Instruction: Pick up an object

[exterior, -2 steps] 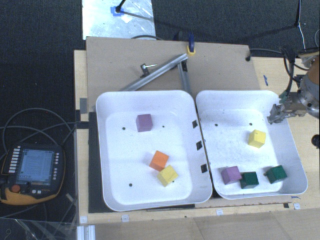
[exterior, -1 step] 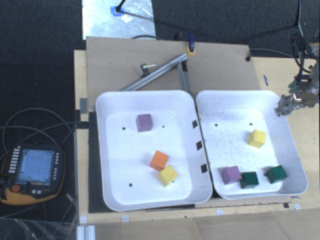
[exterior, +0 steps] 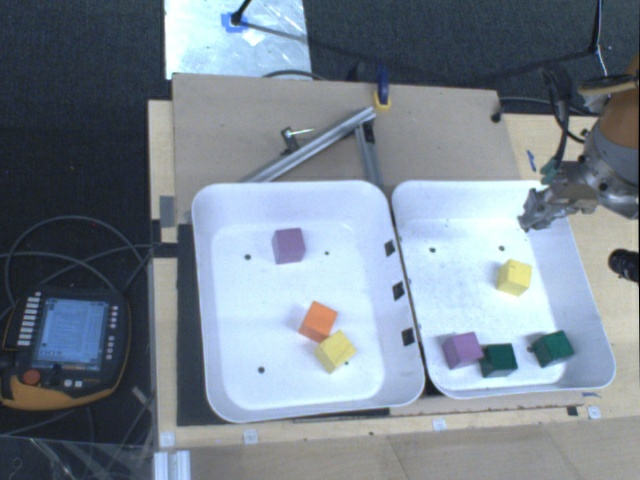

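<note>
The grey two-finger gripper (exterior: 533,215), its grip state unclear, hovers at right above the small yellow cube (exterior: 514,277); descending comes next.

Dark carpet floor (exterior: 80,88) all round a light wooden bench (exterior: 440,448). Brown board (exterior: 440,133) lies on the bench top. Shiny foil sheet (exterior: 210,28) on the floor at the far side (blue tape on it). Even, flat light.

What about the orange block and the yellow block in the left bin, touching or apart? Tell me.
Touching. The camera view shows the orange block meeting the yellow block at a corner, no white floor between them.
</note>
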You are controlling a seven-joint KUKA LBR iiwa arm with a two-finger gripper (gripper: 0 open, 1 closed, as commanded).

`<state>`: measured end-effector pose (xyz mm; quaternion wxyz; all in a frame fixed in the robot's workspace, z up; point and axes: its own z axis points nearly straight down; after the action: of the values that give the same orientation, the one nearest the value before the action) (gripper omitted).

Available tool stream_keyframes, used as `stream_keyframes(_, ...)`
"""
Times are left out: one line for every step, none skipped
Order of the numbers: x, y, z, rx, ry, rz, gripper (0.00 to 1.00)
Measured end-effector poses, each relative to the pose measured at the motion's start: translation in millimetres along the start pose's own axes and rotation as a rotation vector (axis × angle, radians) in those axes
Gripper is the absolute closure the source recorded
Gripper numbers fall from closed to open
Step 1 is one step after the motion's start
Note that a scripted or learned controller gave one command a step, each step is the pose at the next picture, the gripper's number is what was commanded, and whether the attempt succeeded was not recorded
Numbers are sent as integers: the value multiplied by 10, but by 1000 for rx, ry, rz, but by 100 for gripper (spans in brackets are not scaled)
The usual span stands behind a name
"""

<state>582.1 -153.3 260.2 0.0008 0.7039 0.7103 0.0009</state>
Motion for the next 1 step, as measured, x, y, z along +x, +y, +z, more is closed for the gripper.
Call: stream_keyframes(520,175,-55,-2,1,-2,100)
